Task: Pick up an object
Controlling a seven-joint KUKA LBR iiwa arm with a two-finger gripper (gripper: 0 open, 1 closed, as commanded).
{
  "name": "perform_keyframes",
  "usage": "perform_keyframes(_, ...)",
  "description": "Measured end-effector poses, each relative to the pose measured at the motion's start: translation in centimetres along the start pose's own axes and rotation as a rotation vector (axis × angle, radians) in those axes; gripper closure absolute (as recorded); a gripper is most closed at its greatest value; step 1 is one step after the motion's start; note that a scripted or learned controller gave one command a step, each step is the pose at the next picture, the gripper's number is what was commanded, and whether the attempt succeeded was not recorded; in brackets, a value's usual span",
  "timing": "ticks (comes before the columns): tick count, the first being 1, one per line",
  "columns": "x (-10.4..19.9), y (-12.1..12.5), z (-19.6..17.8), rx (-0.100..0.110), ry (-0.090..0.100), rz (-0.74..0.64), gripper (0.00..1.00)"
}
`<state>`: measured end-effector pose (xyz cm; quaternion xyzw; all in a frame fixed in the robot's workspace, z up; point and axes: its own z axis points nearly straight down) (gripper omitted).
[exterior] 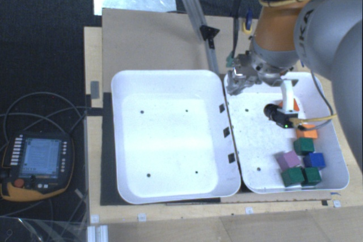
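Several small blocks lie bunched in the right bin's [255, 122] near right corner: an orange one [307, 133], a dark green one [304, 145], a purple one [289, 160], a blue one [314, 160] and two more green ones [292, 177] [311, 176] at the front. My gripper [236, 83] hangs over the far left corner of that bin, close to the wall shared with the left bin. It is well away from the blocks, up and to their left. I see nothing held in it.
The left bin [164, 133] lies beside the right one, and their shared wall [227, 127] carries small black clips. A slanted metal pole [193, 3] rises behind the bins. A teach pendant [37, 164] with cables lies off the bench at the left.
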<state>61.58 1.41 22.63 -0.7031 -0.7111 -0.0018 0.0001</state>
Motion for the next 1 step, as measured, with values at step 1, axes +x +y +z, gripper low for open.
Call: perform_keyframes(1,4.71,-0.71,-0.42,0.001,0.000,0.001,1.00)
